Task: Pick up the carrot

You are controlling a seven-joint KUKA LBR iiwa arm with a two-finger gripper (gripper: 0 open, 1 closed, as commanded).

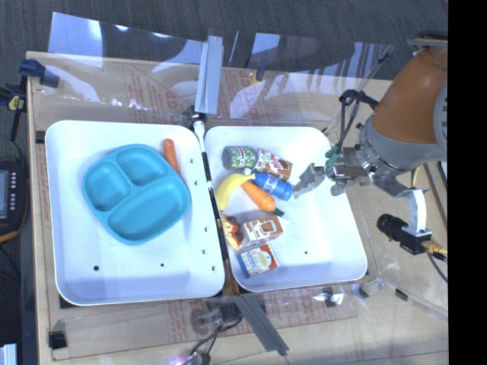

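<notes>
Carrot not yet picked up.
The carrot lies in the right bin among packets, touching a banana; the gripper hovers beside it, apparently open and empty; the grasp remains.

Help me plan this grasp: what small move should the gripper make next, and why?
Probably shift the gripper left and lower it toward the carrot. The carrot lies in the right bin between the banana and blue bottle, and the gripper sits to its right.
</notes>
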